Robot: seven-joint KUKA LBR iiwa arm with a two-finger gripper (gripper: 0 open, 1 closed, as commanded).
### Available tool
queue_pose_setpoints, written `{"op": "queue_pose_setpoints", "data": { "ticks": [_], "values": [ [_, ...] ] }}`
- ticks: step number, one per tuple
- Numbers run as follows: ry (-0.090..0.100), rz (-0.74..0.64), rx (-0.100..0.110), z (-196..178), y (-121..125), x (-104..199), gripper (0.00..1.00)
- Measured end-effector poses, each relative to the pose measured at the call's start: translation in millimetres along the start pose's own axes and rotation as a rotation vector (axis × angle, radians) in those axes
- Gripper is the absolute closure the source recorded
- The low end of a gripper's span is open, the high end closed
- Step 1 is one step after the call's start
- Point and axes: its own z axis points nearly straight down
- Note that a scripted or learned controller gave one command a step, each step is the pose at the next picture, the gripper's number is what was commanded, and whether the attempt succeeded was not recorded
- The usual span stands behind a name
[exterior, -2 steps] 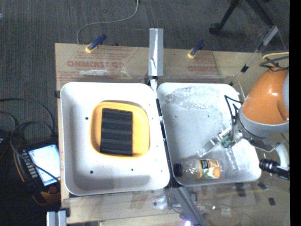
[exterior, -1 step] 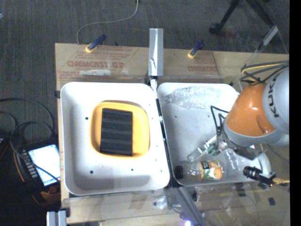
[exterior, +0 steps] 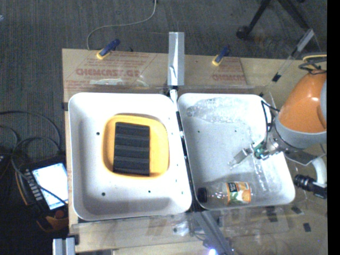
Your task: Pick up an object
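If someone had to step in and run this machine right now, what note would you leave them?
Gripper: low over the right bin, near its right side; whether it is open or shut cannot be told, and nothing shows in its grasp.
Things: a clear bottle with an orange label lies on its side at the right bin's front edge. A yellow and black block lies flat in the middle of the left bin.
Done: nothing lifted yet.
Left: grasp one object and raise it.
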Motion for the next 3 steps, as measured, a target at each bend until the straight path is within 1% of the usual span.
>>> {"op": "queue_pose_setpoints", "data": {
  "ticks": [1, 2, 3],
  "values": [
    [-0.001, 0.450, 0.002, -16, 10, -60, 0.00],
    [0.000, 0.266, 0.002, -66, -31, -38, 0.00],
    [0.004, 0.264, 0.002, 25, -8, 29, 0.00]
  ]
}}
